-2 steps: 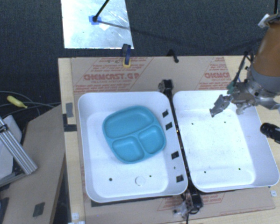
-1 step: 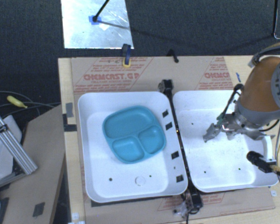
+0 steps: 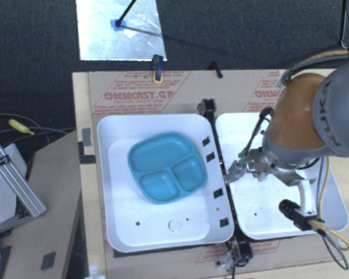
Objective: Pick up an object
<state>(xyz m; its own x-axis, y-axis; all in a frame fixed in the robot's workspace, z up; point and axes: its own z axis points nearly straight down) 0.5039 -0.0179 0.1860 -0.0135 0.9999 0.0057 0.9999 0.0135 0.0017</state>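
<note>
The blue tray (image 3: 166, 174) lies flat in the left bin (image 3: 123, 226), a little above its middle, three compartments up, turned slightly askew. It is the one object on offer, and it sits apart from every bin wall.

Over in the right bin (image 3: 266, 224), the gripper (image 3: 234, 169) hangs low near the divider between the bins, pointing left toward the tray. The fingers look thin and close together at the tip, but whether they are open or shut, I cannot tell at this angle. Nothing shows between them.

So the grasp, as I judge it, is not yet begun. The arm (image 3: 305, 120) has to cross the divider and come down on the tray. The tray is wide and shallow, so a pinch across the whole body looks hopeless; the better bet is the raised rim on its near right edge, or one of the ridges between compartments, with the fingers set square to that edge.

The risk is a skid: smooth plastic on a smooth bin floor may slide away under a glancing touch.
</note>
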